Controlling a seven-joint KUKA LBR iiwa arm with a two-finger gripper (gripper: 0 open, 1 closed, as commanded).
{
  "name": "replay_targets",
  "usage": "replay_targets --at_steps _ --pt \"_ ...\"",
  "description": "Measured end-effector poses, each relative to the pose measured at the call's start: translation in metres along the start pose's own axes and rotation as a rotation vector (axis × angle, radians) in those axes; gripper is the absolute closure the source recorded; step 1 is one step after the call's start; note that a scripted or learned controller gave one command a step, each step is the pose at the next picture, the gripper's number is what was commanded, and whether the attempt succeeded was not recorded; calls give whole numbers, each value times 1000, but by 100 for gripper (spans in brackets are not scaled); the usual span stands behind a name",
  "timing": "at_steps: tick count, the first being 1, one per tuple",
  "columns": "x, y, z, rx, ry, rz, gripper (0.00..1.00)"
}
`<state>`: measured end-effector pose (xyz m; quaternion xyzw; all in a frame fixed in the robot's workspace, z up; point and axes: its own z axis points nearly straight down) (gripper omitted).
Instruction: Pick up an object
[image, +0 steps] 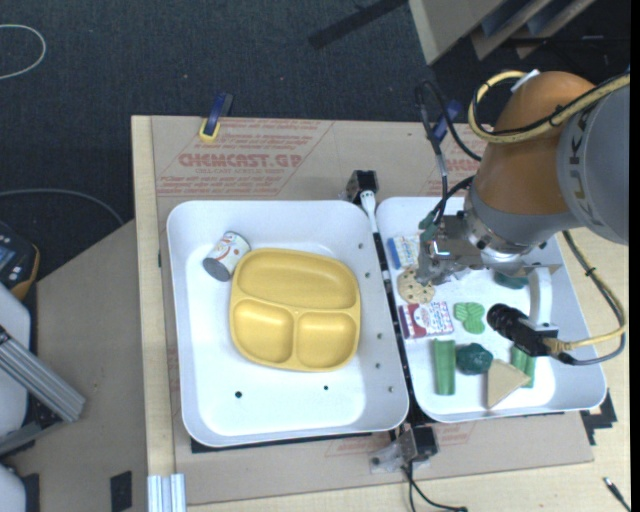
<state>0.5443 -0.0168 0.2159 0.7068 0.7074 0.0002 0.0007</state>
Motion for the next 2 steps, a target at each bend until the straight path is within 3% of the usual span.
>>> replay_targets --at_steps 1,2 --pt "-10 -4 0 2 1 3 100" --pt "0 0 -19 -3 1 -1 100"
